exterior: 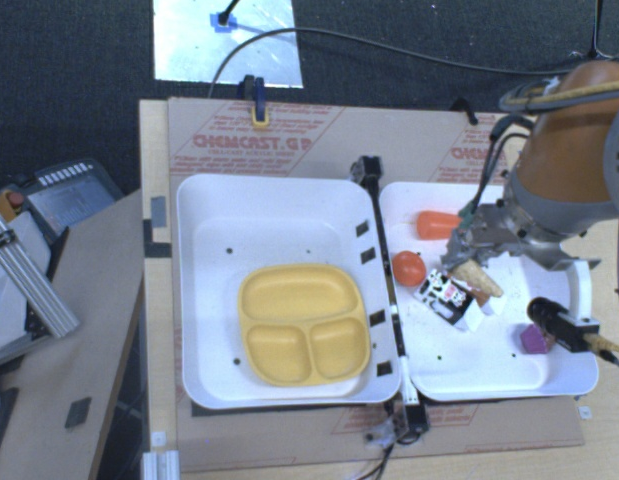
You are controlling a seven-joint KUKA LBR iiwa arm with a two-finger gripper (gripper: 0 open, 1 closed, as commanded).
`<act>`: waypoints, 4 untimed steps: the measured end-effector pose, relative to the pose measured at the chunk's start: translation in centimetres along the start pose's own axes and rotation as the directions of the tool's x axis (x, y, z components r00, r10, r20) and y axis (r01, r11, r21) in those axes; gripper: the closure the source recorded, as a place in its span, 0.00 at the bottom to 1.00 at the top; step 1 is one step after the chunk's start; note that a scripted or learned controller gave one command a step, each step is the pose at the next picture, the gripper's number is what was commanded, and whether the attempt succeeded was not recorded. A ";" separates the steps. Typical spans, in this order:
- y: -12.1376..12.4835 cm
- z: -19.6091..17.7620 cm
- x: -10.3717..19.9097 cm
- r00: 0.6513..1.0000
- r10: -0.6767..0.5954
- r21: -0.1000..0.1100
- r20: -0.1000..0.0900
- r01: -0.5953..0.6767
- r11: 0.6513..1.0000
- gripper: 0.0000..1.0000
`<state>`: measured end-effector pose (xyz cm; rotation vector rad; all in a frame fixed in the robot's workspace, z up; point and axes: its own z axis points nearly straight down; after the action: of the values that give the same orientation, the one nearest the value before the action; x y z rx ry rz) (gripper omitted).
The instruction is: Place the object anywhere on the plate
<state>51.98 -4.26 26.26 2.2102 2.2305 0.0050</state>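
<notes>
- Camera view: the yellow plate, split into three compartments, lies in the left bin toward its near side.
- The arm reaches in from the right, and its jaws hang low over the right bin; whether they are spread or pressed together, I cannot tell.
- A tan, bread-like object lies directly under the jaws, resting partly on a black-and-white box; contact with the jaws is unclear.
- An orange carrot-like piece lies just left of the jaws, a red ball below it near the bins' divider.
- A purple block sits near the right wall.
- Both bins rest on the tabletop.
</notes>
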 end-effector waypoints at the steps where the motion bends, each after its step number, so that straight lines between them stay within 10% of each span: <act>1: 2.0 1.7 5.4 1.000 0.000 0.002 0.000 0.000 1.000 1.00; 4: 9.0 4.7 19.4 1.000 0.001 0.001 0.000 -0.001 1.000 1.00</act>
<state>60.77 15.18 21.64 2.2114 2.2303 0.0047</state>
